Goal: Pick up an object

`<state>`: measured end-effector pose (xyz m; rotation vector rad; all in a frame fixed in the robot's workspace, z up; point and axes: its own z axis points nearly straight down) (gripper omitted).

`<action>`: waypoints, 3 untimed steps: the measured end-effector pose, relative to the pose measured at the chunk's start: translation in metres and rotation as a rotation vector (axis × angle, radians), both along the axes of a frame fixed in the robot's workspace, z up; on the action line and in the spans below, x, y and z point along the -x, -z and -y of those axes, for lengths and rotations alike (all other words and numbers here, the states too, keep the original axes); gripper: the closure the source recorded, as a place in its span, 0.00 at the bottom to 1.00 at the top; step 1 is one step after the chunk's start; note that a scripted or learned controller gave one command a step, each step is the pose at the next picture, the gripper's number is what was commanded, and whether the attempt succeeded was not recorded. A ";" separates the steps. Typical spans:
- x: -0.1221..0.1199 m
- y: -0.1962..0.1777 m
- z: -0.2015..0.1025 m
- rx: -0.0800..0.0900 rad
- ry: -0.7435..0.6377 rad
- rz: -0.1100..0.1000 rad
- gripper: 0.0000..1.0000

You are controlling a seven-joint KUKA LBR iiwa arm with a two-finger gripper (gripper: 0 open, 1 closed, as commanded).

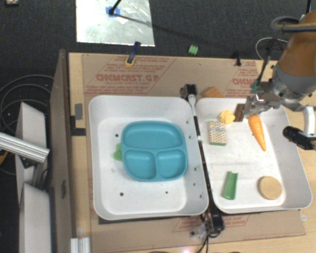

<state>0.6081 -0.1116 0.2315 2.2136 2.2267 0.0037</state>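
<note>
Carrot [257, 133]: orange, lies in the right bin [295, 167], upper part, tilted with its thick end up and left, tip pointing down and right; its thick end sits just below the gripper.
Yellow piece [227, 116]: small, lumpy, just left of the gripper, near the bin's top edge.
Patterned block [217, 133]: pale, with a fine check pattern, below the yellow piece, close to the bin's left wall.
Green stick [230, 185]: upright in the lower part of the right bin, well apart from the carrot.
Tan disc [269, 187]: round, lower right of the same bin, beside the green stick.
Orange-brown piece [213, 93]: outside the bin, on the board just above its top edge.
Left bin [105, 136]: holds a blue three-compartment plate [154, 149]; a small green item [117, 152] shows at the plate's left edge.
Bench [163, 73]: brown board with red print under both bins; dark carpet beyond, with a shiny sheet [115, 13] and cables at the left.
Gripper [246, 112]: low over the top of the right bin, between the yellow piece and the carrot's thick end; whether its fingers are spread or closed cannot be told, and no grasp is visible.
</note>
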 end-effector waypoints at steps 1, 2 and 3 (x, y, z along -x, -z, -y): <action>0.011 -0.037 0.020 0.002 0.005 0.002 1.00; 0.018 -0.033 0.011 0.001 0.002 -0.002 1.00; 0.008 0.014 -0.014 0.000 0.000 -0.005 1.00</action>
